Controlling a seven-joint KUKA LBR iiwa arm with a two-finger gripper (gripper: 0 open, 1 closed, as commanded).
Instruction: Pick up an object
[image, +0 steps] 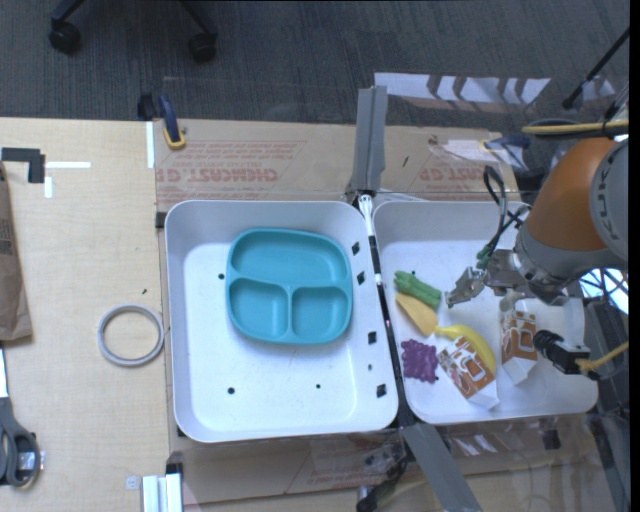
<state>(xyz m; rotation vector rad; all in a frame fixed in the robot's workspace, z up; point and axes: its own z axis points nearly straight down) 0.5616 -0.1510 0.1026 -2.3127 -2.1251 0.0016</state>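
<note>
The right bin (430, 235) holds a green pickle-like piece (418, 288), a yellow wedge (418, 316), a banana (474, 343), a bunch of purple grapes (420, 361) and two orange-and-white snack packets (466, 370) (520, 340). My gripper (467, 288) hangs over the middle of this bin, just right of the green piece and above the banana. It points down and to the left, and I see nothing held in it. The grey arm with its orange band (578, 200) comes in from the right.
A teal divided plate (290, 286) lies in the left bin (270, 400). On the bench to the left are a grey tape ring (131, 334), scissors (15, 455) and a brown bag (10, 260). Cables hang at the right bin's far side.
</note>
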